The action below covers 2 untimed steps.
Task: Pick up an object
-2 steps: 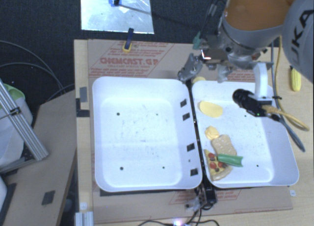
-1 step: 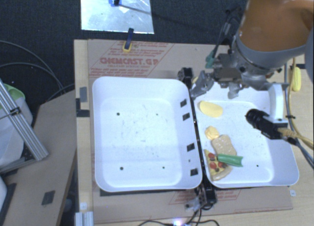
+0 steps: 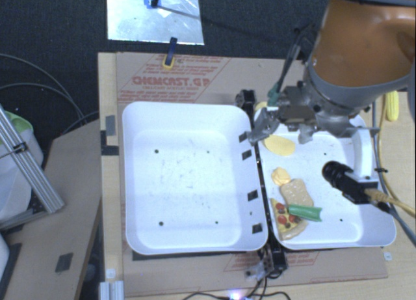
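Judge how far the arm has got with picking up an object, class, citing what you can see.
Done: the gripper has reached the right bin, above the yellow piece. In hand: nothing visibly lifted; whether it grips anything is unclear. Left: grasp and raise an item. The pizza slice, cracker and green piece lie untouched.

Arm housing [image 3: 367, 28]: large, rounded, glossy orange-brown shell with a thin dark seam near its top.
Wrist [image 3: 338, 107]: grey metal ring and flange just below the orange shell.
Gripper [image 3: 286, 123]: grey metal block with pale parts.
Cable [image 3: 289, 61]: thin, dark, left of the shell.
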{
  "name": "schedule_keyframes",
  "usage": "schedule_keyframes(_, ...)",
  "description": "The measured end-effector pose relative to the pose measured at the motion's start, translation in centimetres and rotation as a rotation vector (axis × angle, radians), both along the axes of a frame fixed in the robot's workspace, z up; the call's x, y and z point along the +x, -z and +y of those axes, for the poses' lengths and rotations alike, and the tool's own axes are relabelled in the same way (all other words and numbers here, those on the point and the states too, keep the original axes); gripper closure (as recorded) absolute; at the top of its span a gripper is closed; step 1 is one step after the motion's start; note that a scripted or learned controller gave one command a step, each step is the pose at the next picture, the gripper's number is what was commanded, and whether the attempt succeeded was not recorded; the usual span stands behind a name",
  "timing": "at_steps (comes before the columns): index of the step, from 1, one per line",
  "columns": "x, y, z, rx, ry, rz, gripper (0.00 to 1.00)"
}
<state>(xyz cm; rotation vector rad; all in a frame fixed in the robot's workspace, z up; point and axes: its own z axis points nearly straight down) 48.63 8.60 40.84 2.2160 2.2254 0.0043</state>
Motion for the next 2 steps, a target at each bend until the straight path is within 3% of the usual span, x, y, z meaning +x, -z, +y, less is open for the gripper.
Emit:
schedule_keyframes(1,0.1,-6.4,-4.6,-0.001,0.006,-0.008,0.00)
schedule_keyframes(2,0.0,-6.3,1.7,0.001,-0.005,-0.001,0.00)
